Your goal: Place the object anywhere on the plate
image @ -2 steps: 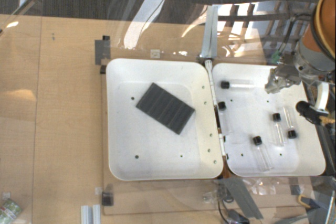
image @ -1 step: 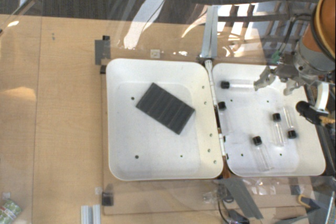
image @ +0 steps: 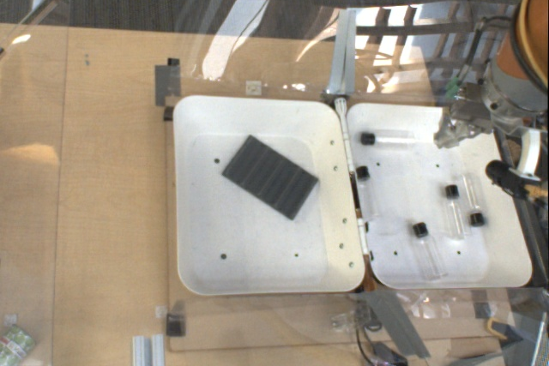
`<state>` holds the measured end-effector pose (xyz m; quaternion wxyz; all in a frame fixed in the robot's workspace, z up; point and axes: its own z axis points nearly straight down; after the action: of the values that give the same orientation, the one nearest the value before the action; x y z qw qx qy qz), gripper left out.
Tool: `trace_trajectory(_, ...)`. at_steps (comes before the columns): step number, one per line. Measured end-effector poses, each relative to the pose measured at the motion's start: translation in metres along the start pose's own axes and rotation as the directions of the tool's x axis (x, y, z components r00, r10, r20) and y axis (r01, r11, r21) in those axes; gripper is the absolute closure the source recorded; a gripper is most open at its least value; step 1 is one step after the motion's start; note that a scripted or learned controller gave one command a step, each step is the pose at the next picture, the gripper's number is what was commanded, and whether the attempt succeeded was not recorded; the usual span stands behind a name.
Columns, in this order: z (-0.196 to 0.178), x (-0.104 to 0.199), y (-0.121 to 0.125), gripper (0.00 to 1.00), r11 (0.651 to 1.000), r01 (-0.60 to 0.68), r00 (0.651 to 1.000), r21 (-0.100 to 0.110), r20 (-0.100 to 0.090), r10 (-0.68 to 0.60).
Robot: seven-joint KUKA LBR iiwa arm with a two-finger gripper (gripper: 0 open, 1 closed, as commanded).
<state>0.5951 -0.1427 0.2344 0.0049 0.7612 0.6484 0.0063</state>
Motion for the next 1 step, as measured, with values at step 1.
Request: trace_trajectory(1,0.0001,0.0,0.0,0.0,1.0,0.0,1.0,0.0,0.0,0.0)
